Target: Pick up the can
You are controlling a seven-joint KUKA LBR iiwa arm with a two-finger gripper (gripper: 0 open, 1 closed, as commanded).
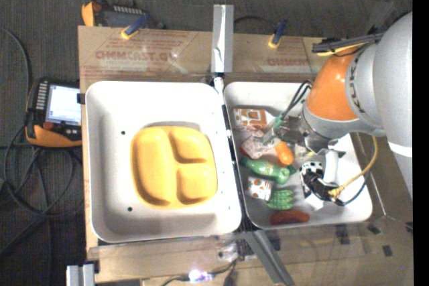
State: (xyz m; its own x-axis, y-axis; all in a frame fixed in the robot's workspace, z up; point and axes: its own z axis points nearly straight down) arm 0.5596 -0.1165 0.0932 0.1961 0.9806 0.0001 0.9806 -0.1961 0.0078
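Observation:
The can (260, 189) is small, with a white, red and green label, and lies in the right bin (358, 207) near its front left. My gripper (277, 136) hangs over the middle of that bin, above a pinkish packet (253, 145) and beside an orange carrot-like piece (284, 155). It is well behind the can and apart from it, with a green bottle (267, 169) lying between them. Nothing shows between the gripper's tips.
The right bin also holds an orange-and-white carton (251, 118) at the back left, a green pea pod (282, 197) and a red sausage (289, 216) by the front wall. A yellow divided plate (174, 165) sits in the left bin (107, 110).

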